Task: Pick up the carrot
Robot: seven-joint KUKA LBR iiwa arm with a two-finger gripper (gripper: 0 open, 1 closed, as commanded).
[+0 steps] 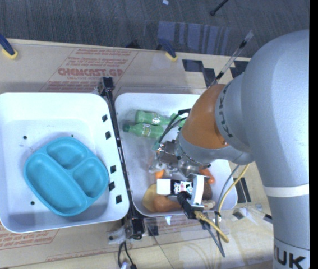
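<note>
I was mid-reach, my gripper (174, 170) low in the right-hand bin (139, 156) at lower centre, spread or closed I couldn't tell, over what seemed the carrot (210, 179), which next needed centring before closing.

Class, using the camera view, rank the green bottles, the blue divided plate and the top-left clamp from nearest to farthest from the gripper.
1. Green bottles, in the right bin, close beside the gripper.
2. Blue divided plate, in the left bin.
3. Top-left clamp, at the bench's far left corner.
</note>
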